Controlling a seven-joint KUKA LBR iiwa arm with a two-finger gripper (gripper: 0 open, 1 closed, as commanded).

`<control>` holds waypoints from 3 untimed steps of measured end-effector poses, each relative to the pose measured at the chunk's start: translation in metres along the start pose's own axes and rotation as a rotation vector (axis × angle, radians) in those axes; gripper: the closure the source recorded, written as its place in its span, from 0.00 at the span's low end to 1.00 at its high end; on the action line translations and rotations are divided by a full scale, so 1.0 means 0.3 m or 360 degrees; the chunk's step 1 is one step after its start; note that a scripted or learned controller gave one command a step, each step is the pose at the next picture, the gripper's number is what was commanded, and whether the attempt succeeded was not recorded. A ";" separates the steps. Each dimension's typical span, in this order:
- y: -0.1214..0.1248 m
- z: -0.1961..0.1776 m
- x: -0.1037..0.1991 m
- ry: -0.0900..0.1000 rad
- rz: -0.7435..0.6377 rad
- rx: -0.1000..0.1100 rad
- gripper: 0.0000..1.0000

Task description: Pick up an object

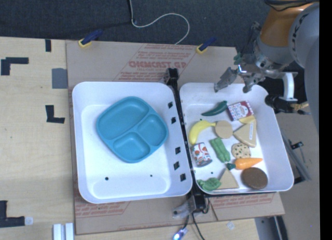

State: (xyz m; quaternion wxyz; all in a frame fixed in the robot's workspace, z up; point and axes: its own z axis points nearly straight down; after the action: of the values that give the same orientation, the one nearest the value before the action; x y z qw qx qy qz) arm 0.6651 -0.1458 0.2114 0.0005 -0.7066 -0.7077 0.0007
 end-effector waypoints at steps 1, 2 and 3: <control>-0.199 -0.249 0.161 0.0002 -0.0006 -0.0011 0.00; -0.368 -0.476 0.264 0.0002 -0.0005 -0.0007 0.00; -0.361 -0.496 0.260 0.0000 -0.0003 -0.0001 1.00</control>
State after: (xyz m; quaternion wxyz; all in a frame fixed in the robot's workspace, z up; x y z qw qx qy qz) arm 0.5569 -0.0679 0.3602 0.0002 -0.7058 -0.7084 0.0005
